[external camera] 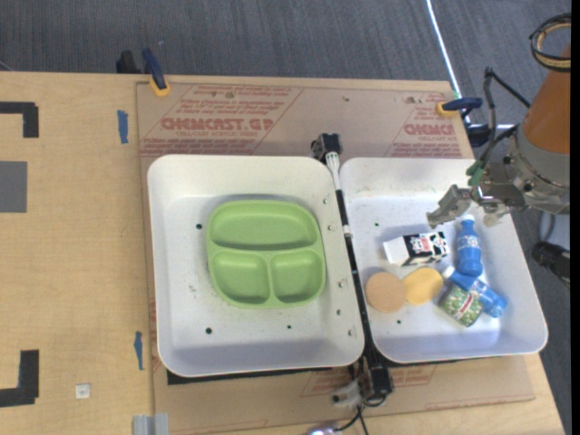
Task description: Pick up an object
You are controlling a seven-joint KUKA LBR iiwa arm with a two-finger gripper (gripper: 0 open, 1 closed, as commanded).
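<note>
The tool (464,205) hangs over the upper right part of the right bin (521,338), reaching in from the right below the arm's (548,125) orange band. Its grey fingers (446,208) point down and to the left, and nothing shows between them; whether they are spread or pressed together I cannot tell at this angle.

Just below the tool stands out a blue bottle (468,248), lying lengthwise with its cap end toward the tool. Below and left of the tool lies a small black-and-white carton (417,246), just beside the bottle. Further below, a yellow round (422,285) and a tan disc (386,292) lie touching each other, the disc further left. Below the bottle sits a green can (461,304), touching a blue piece (489,300) on its right side. All these lie on the bin floor, apart from the tool.

Well to the left of the tool, the left bin (172,198) holds a green tray (266,252) with three compartments, lying flat in the middle. Between the two bins runs a black bar (343,234). Both bins rest on a brown board (227,120) held to the table (63,243) by clamps (156,72) at its far corners.
</note>
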